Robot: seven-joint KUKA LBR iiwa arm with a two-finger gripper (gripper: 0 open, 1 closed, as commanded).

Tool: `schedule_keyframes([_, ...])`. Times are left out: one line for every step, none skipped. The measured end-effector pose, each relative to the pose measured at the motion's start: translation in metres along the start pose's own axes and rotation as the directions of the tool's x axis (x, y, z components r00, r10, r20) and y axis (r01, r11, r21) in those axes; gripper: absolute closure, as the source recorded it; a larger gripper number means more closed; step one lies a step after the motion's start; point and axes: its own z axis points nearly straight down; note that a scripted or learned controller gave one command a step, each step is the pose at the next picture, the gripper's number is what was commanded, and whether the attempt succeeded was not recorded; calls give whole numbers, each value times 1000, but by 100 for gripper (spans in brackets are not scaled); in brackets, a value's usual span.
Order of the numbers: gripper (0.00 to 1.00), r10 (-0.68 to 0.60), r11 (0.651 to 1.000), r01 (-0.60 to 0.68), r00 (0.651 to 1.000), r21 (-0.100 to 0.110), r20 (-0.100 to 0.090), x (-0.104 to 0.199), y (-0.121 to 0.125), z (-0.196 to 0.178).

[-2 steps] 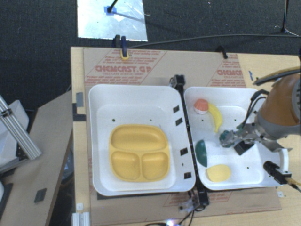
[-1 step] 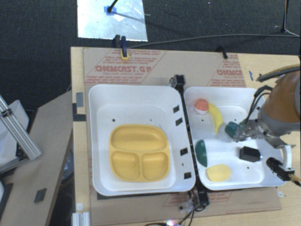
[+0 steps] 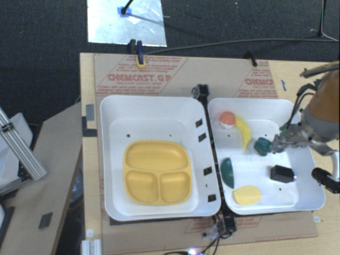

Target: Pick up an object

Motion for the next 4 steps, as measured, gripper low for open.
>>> schedule_keyframes([100,-1,1000,1,1000,-3,1,3,5,-64])
schedule_keyframes([100,-1,1000,1,1000,-4,1,2,6,-118])
schedule_keyframes([100,-6,1000,6,1000,2,-2,60,15,-117])
schedule_keyframes([100,-6,1000,6,1000,2,-3,111,24,-111])
